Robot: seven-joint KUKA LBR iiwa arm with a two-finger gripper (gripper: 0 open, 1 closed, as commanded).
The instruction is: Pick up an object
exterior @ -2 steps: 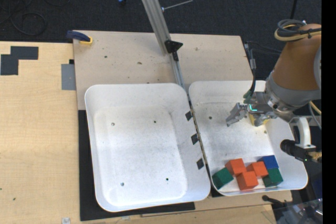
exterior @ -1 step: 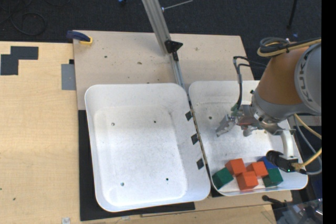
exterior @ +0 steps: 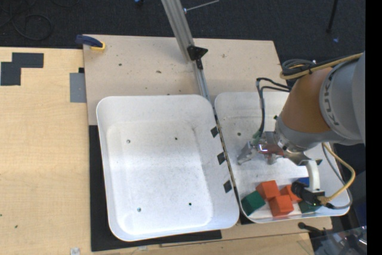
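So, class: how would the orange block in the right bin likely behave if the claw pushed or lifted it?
The orange block looks boxy and flat-faced, so it would probably slide, not roll. It looks rigid, so likely keeps its shape. A green block sits close beside it, so a push may shove both.

arm (exterior: 334, 104): grey casing | orange band above wrist | black and yellow cables | claw (exterior: 253, 151): silver metal

Right bin (exterior: 239, 106) partly behind arm (exterior: 316, 107)

Left bin (exterior: 119, 128) floor open, blocks (exterior: 273, 197) crowd right bin's (exterior: 239, 110) near corner
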